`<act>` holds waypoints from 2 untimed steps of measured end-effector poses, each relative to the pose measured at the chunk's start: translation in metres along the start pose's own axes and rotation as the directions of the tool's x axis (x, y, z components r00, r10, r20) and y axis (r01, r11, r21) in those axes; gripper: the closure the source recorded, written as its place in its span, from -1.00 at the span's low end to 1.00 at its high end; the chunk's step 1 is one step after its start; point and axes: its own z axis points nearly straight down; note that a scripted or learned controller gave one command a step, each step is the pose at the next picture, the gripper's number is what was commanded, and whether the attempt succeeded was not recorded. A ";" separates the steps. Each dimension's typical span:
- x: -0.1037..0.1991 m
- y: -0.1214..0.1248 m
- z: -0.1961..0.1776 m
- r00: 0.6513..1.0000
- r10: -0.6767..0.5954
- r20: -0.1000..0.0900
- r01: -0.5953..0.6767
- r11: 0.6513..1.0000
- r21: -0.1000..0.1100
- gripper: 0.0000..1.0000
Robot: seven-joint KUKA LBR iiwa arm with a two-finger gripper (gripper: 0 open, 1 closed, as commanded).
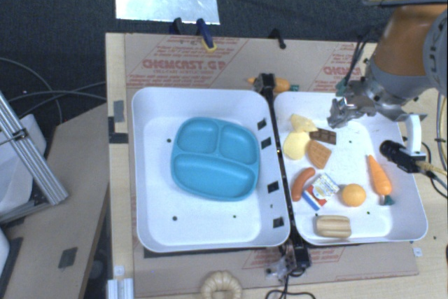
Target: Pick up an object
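The end effector (341, 113) hangs over the far part of the right shallow white bin (413, 220); whether it is apart or together I cannot tell, and nothing shows in its grip. Just nearer than it lie a pale yellow plastic toy wedge (302, 124) and a small brown chocolate-like block (323, 136). The block, closest, is probably light, stiff and slick; I would grip across its 2 short sides. The blue divided plate (213, 157) sits in the left bin.
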 end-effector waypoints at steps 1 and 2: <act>0.038 0.021 -0.011 1.000 -0.004 -0.002 0.004 1.000 0.003 1.00; 0.038 0.017 0.010 1.000 0.002 0.000 -0.002 1.000 0.007 1.00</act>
